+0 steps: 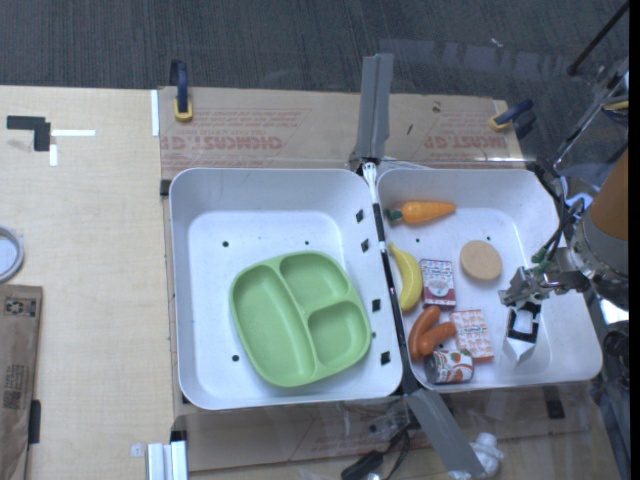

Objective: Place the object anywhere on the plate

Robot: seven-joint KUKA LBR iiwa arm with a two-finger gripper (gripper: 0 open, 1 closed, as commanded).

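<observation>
A green plate [300, 318] with three compartments lies in the left bin [200, 268]. The right bin [540, 218] holds an orange carrot [425, 211], a yellow banana [406, 276], a round tan biscuit [481, 262], a red sausage [428, 331], two small red-and-white packets [437, 281] [472, 334] and a small can [449, 366]. My gripper [522, 291] hovers low at the right side of the right bin, right of the biscuit and apart from all the items. Nothing shows between its fingers.
A grey divider [378, 228] runs between the two bins. Blue-and-yellow clamps [180, 93] [512, 118] hold the cardboard behind the bins. A roll of tape [8, 256] lies on the bench at far left.
</observation>
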